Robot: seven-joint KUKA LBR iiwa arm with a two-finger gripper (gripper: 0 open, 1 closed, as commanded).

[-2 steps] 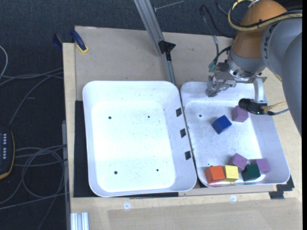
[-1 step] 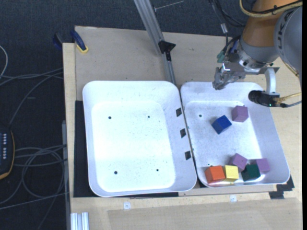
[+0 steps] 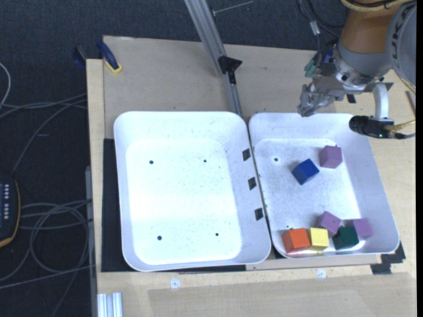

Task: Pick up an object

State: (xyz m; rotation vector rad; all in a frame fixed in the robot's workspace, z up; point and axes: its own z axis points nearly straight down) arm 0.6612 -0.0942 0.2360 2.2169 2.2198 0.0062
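Note:
The right bin (image 3: pixel 377 177) holds several small blocks. A blue block (image 3: pixel 305 171) and a purple block (image 3: pixel 330 156) lie near its middle. Along its front edge sit an orange block (image 3: pixel 297 239), a yellow block (image 3: pixel 319 238), a dark green block (image 3: pixel 345 237) and two more purple blocks (image 3: pixel 329 220) (image 3: pixel 362 228). My gripper (image 3: pixel 308 107) hangs over the bin's far rim, up and behind the blue block, with nothing seen between its fingers.
The left bin (image 3: pixel 178 187) lies beside the right one, joined by black clips (image 3: pixel 251 183). A slanted metal rod (image 3: pixel 211 35) crosses the bench behind the bins. A blue and yellow clamp (image 3: pixel 109 57) sits at the bench's far left corner. Cables lie on the floor at left.

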